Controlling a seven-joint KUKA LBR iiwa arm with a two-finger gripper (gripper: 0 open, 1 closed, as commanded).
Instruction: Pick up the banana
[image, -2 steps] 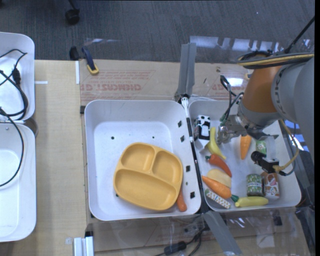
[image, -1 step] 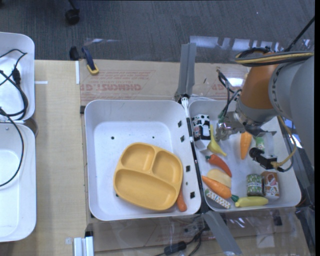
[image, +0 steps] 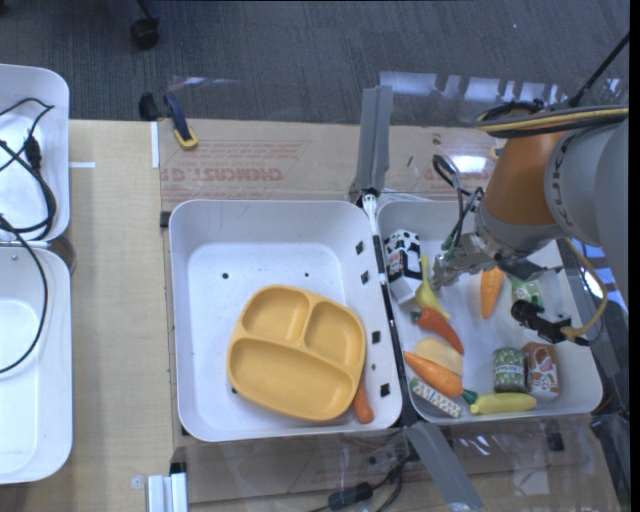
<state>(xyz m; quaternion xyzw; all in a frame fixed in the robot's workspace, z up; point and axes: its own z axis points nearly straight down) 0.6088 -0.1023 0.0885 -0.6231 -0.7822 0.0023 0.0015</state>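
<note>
A yellow banana lies along the front wall of the right bin, its green tip to the left. A second, smaller yellow curved piece sits near the bin's left wall; I cannot tell what it is. My gripper hangs low in the right bin's back half, just right of and above that small yellow piece and far from the banana at the front. The grey arm with its orange band reaches in from the right.
The right bin also holds an orange carrot, a red-orange pepper, a second carrot, a green can, a brown box and a black-and-white item. The left bin holds a yellow divided plate.
</note>
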